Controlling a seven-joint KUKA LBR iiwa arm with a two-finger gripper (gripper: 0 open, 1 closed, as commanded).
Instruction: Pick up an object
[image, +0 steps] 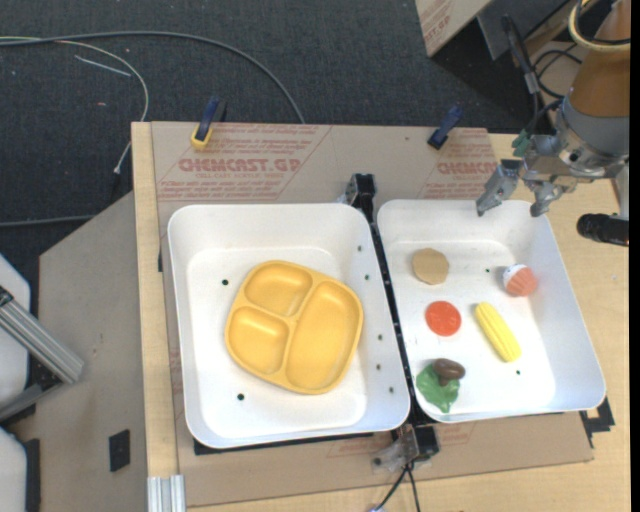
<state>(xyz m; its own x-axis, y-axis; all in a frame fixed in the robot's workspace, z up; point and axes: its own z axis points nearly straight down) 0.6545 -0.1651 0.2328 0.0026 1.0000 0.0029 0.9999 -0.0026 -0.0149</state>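
Camera view, left to right: a yellow divided plate lies in the left bin; the right bin holds a tan cookie, red tomato slice and corn cob. The gripper hovers over that bin's far edge, jaws apart and empty. Corn looks light, rigid, slightly slick; best taken across its middle.

Two bins sit side by side mid-frame: the left bin holds a divided plate. The right bin holds a cookie, a tomato, corn, a radish and, lower left, leafy greens. The gripper hovers over its upper edge.
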